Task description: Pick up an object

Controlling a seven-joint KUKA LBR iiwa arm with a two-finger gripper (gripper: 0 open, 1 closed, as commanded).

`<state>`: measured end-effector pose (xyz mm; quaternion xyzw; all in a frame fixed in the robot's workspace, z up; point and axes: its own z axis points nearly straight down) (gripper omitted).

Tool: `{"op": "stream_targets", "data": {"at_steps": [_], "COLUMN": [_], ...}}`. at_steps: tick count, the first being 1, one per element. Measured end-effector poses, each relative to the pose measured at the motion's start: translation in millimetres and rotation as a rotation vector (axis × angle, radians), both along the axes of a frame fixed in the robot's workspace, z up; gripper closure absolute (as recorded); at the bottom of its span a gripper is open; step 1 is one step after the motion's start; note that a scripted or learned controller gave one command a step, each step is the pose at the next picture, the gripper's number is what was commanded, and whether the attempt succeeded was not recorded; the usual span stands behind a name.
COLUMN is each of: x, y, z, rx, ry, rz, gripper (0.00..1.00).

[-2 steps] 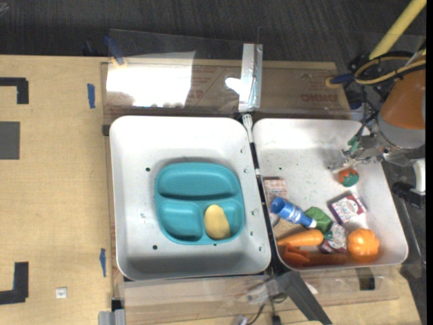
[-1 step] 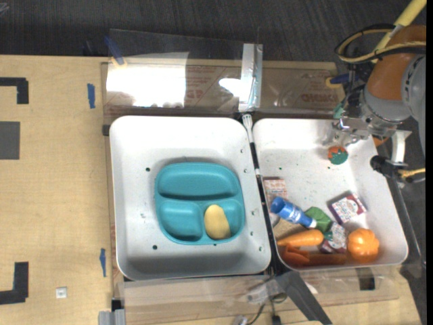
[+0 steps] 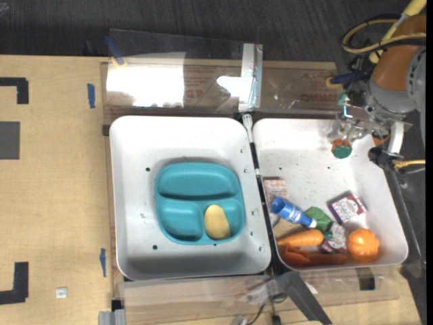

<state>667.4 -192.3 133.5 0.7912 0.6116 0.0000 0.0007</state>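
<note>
Camera view has my claw (image 3: 343, 139) up at the far right corner of the right bin (image 3: 298, 144), and a small green ball (image 3: 342, 149) sits right at its tips — whether it is pinched or just lying under them, I cannot tell, nor how wide the claw stands. So I judge the pick as not yet proven. Below the claw, toward the near edge, lie the blue bottle (image 3: 291, 212), carrot (image 3: 302, 239), orange (image 3: 363, 244) and a packet (image 3: 346, 208) — all untouched. Far to its left, a potato (image 3: 216, 222) rests in the teal tray (image 3: 196, 185).
</note>
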Motion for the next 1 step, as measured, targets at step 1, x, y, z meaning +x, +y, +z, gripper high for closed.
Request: {"op": "stream_targets", "data": {"at_steps": [1], "x": [-11.3], "y": [49.6], "z": [53.6], "rx": [0.001], "ry": [0.000], "rz": [0.036], "gripper": [1.00]}}
